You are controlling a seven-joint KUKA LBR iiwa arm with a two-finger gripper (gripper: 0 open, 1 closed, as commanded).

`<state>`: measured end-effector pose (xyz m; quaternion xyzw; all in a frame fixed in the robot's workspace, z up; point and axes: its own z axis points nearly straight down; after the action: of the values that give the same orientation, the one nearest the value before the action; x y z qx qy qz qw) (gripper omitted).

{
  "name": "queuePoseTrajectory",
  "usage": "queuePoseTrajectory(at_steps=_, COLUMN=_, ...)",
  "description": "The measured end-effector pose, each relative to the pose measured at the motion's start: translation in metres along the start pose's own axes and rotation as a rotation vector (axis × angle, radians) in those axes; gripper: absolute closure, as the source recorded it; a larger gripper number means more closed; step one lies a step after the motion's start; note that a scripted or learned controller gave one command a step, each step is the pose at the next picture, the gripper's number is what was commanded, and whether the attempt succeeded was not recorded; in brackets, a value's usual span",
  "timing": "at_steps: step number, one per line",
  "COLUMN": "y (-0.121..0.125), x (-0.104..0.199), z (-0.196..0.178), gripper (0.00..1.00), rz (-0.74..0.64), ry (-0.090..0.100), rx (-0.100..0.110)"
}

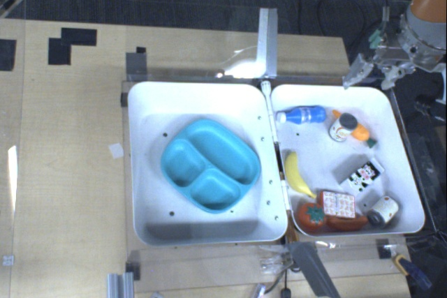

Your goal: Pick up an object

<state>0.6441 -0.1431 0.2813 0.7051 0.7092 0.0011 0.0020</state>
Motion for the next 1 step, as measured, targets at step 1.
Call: queuePoseTrajectory(at_steps=1, y=-0.0287, x=-0.0358, z=0.1252, gripper=0.0, rz=0.023, ry=0.0, rx=0.001)
